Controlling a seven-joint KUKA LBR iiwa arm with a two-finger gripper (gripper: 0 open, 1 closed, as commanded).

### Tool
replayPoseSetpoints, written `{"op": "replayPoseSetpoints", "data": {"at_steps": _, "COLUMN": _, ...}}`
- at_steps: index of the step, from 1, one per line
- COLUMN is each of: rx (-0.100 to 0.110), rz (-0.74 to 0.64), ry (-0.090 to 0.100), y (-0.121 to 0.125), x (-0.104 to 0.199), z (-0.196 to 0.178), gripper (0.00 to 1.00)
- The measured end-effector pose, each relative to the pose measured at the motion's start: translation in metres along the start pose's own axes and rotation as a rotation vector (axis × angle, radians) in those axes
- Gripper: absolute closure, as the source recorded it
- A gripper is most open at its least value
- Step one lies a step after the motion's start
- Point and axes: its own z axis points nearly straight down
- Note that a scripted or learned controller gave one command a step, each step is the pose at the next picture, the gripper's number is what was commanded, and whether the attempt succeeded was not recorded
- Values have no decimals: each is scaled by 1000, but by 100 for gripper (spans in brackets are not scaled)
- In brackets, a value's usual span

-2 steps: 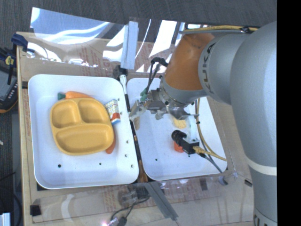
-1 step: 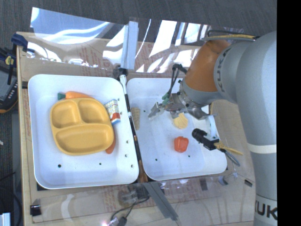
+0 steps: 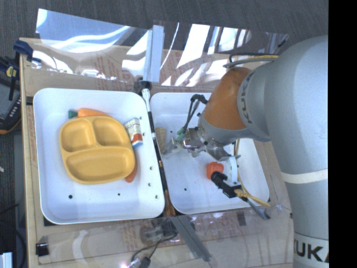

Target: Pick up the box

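A small white box (image 3: 134, 132) with red print and a blue end lies in the left bin (image 3: 100, 205), against the right edge of a yellow divided tray (image 3: 97, 149). My gripper (image 3: 179, 142) is low in the right bin (image 3: 189, 197), near that bin's left wall, across the divider from the box. The orange wrist band and grey arm (image 3: 234, 102) hang over it and hide much of it. Nothing shows in its grasp.
An orange carrot-like piece (image 3: 89, 113) sticks out behind the yellow tray. A small orange object (image 3: 215, 169) lies in the right bin beside the wrist. A tan item (image 3: 161, 135) rests by that bin's left wall. Cables and a black connector (image 3: 226, 186) trail at the lower right.
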Motion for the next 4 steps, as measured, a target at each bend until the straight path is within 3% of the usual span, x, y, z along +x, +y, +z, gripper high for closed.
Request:
{"op": "replayPoseSetpoints", "data": {"at_steps": 1, "rx": -3, "rz": 38, "ry": -2, "y": 50, "x": -8, "z": -2, "gripper": 0}}
{"op": "replayPoseSetpoints", "data": {"at_steps": 2, "rx": -4, "rz": 107, "ry": 1, "y": 42, "x": -66, "z": -60, "gripper": 0}}
{"op": "replayPoseSetpoints", "data": {"at_steps": 3, "rx": 0, "rz": 274, "ry": 1, "y": 17, "x": 4, "z": 0, "gripper": 0}}
{"op": "replayPoseSetpoints", "data": {"at_steps": 4, "rx": -6, "rz": 207, "ry": 0, "y": 16, "x": -50, "z": -164, "gripper": 0}}
